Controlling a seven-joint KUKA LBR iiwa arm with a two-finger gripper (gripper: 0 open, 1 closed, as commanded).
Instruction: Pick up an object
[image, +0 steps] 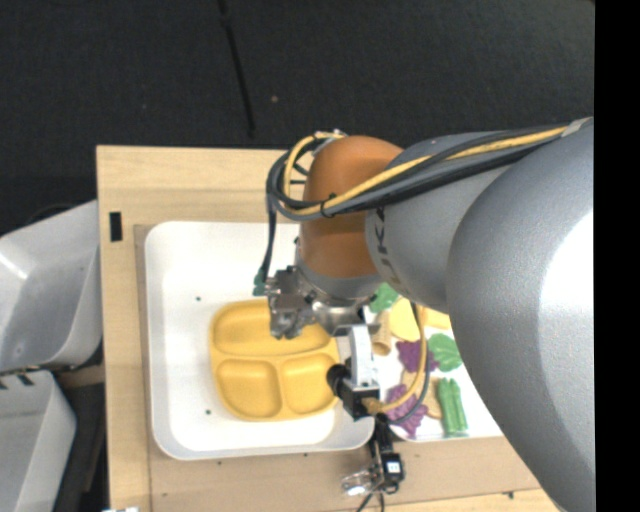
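Observation:
A yellow divided plate lies in the white bin, toward its front right. My gripper hangs over the plate's back compartment, at or just above its surface. The orange wrist band and the grey arm cover the bin's back right part. Small toys lie to the right of the plate: a purple grape bunch, a green ridged piece, a green leafy piece and a pale yellow piece. I see nothing held in the gripper.
The bin's left half shows bare white floor. The wooden bench frames the bin. A white housing stands off the bench's left edge. Cables and a small black connector hang near the bin's front rim.

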